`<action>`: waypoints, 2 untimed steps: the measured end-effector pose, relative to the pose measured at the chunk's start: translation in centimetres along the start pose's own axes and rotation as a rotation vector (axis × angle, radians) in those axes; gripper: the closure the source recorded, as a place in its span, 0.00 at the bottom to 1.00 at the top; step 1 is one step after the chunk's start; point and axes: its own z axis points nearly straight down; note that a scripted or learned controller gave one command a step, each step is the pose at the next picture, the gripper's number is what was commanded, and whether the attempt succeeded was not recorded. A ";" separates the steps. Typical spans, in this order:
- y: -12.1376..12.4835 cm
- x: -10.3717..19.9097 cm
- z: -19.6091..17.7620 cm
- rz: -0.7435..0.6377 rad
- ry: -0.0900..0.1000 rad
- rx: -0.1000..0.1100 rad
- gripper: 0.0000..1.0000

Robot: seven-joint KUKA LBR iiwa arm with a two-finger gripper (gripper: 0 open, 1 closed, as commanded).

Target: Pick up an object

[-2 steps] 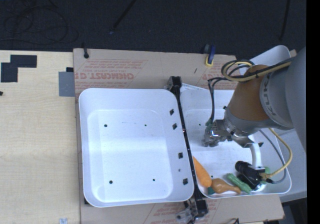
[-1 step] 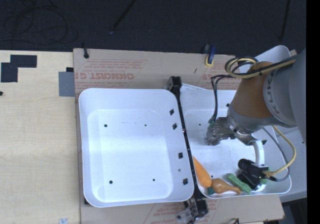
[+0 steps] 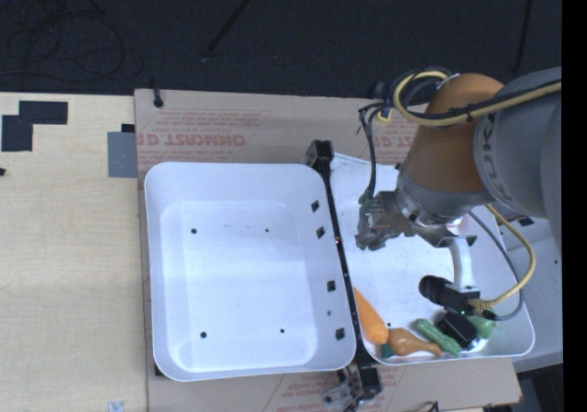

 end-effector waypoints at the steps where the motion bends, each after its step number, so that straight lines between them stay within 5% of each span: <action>1: 0.2 4.4 0.6 0.005 -0.002 0.008 1.00; 2: -0.3 7.3 -0.7 0.005 -0.003 0.007 1.00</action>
